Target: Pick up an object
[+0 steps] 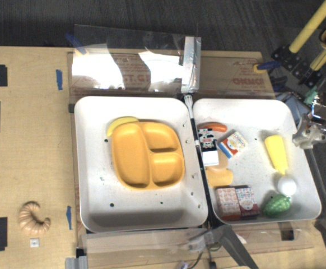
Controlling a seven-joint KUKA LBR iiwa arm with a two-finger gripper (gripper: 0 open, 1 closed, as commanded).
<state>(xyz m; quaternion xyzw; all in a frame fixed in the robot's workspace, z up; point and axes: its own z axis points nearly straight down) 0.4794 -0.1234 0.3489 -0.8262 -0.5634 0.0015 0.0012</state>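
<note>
The gripper [311,132] is hanging at the right bin's [252,108] right rim, beside the yellow block [276,152]. Its state is unclear.

Pincer [310,132] at frame's right edge, hanging low, partly cut off; arm barely visible.

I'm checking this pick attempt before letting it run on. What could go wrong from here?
The right bin is crowded: the small boxes touch each other and the green object sits against the white ball, so a grasp may catch two things or slip. The ball could roll away. The hand sits at the bin's right rim and might strike it when descending.
</note>
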